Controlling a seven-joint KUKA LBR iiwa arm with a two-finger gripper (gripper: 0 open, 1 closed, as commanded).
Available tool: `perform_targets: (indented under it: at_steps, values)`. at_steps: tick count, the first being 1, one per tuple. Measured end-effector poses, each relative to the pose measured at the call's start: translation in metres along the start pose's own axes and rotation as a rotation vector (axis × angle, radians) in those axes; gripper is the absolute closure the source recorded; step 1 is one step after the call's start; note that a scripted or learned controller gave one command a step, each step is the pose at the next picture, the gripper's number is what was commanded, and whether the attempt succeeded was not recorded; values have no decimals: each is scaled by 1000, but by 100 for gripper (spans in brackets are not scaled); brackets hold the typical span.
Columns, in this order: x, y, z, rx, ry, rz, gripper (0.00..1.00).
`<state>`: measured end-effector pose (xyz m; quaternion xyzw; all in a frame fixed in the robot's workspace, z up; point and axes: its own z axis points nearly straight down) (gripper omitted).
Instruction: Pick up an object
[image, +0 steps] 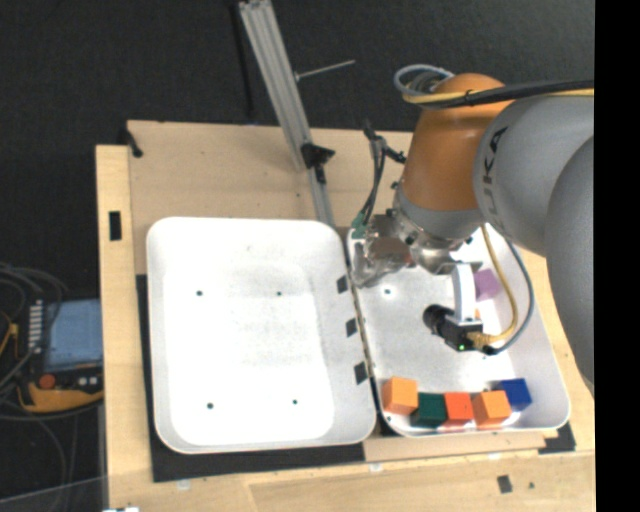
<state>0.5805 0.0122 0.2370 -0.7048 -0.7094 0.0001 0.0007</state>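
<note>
The objects for picking lay in the right bin (412, 335). Five blocks sat in a row along its near rim. From the left they were an orange block (402, 393), a green block (431, 409), a red-orange block (458, 406), a second orange block (492, 405) and a blue block (515, 392). Each stood just beside or touching its neighbour. The first orange one and the blue one sat slightly further from the rim than the three between them. A pale purple object (487, 284) lay apart from the row, toward the bin's far right side, partly hidden by the wrist hardware and a yellow cable (517, 300).

The gripper (372, 262) was at the far left corner of the right bin, close to the wall shared by the two bins and well apart from the row of blocks. Nothing could be seen held in it. Whether it was apart or together could not be told, because the wrist covered much of it.

Above it rose the orange band (445, 150), and the grey arm (540, 170) came in from the right, covering the bin's far right corner.

The left bin (250, 330) sat next to the right one, white with a few small dark dots on its floor. Both rested on the pale wooden surface (200, 170). A slanted metal rail (285, 90) crossed the surface's far edge. Off the surface to the left lay a blue device (75, 335) among cables.
</note>
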Motion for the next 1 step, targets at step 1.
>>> perform_targets:
  at_steps: [1]
  values:
    - [51, -16, -10, 2, 3, -2, 100]
